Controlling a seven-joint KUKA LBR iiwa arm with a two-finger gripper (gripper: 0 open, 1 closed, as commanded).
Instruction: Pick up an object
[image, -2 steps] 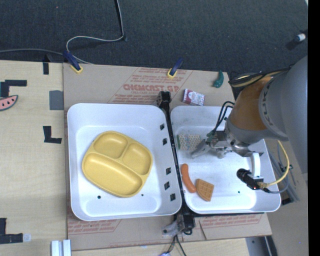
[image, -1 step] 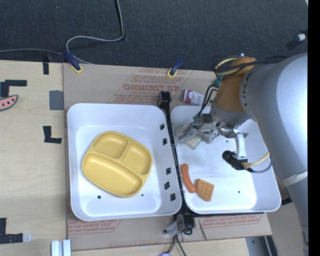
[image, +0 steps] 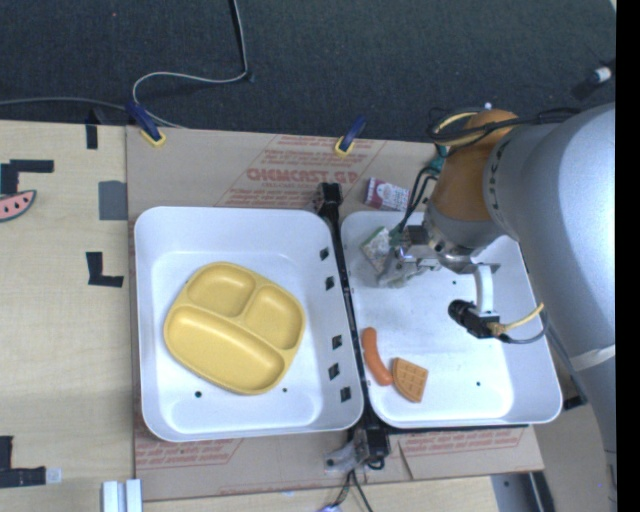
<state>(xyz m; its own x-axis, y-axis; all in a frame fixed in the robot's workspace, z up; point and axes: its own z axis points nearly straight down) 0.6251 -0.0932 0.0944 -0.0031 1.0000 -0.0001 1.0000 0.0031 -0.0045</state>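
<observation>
- Hand (image: 392, 262) of the grey arm hung low over the far-left part of the right-hand shallow white bin (image: 520, 385); whether it was open or closed could not be told.
- Just beside or under it lay a small crumpled silvery-green wrapper (image: 377, 246), probably light, soft and slippery; contact was unclear.
- Nearer the front lay an orange sausage-shaped toy (image: 375, 356), likely stiff and smooth, best pinched across its middle, and just beside it a tan waffle-patterned wedge (image: 409, 379), probably light, graspable across its flat sides.
- Left-hand white bin (image: 160, 400) carried a yellow divided plastic plate (image: 234, 326).
- Cardboard sheet (image: 290, 175) on the desk bore red printing, too blurred to read surely; a small dark-red packet (image: 384, 193) showed an illegible label.
</observation>
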